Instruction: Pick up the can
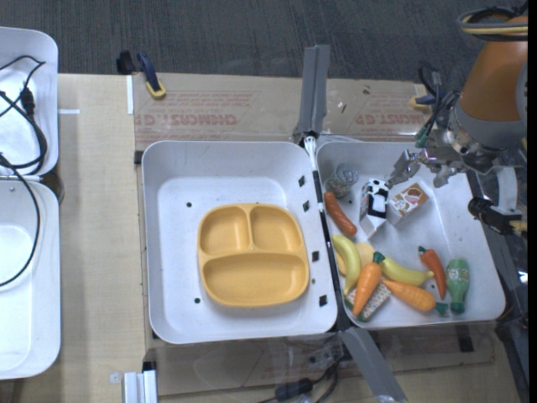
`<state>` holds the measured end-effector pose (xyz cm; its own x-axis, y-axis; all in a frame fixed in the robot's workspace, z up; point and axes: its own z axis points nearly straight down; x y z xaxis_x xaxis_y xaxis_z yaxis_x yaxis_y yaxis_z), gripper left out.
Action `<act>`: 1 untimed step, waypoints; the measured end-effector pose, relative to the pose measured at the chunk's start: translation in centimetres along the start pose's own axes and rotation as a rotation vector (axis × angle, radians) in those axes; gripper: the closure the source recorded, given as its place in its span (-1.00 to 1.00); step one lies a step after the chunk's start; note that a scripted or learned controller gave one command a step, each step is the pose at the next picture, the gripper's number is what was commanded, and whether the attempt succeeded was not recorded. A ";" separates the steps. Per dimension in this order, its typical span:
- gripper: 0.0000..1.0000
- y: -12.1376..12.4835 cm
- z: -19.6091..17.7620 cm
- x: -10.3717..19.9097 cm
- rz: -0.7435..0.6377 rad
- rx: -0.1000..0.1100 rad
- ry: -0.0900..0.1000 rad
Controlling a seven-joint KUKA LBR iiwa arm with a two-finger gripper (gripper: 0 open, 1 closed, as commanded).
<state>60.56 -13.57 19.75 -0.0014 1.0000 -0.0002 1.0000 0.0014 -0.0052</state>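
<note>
The can (344, 177) is small and silver-grey and lies near the far left corner of the right bin (482, 242). My gripper (421, 170) hangs over the far middle of that bin, to the right of the can and apart from it. It sits just above a small white and orange carton (409, 201). Its fingers (404, 169) are open with nothing between them.
The right bin also holds a black and white carton (377, 198), a red sausage (340, 214), bananas (346, 257), carrots (367, 284) and a green bottle (456, 282). In the left bin (168, 225) lies a yellow divided plate (252, 253).
</note>
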 end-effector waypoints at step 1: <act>-1.00 0.6 6.2 -8.0 0.210 0.001 0.006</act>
<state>61.14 -21.54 13.58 0.2070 0.9783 0.0043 0.9783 -0.2070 -0.0068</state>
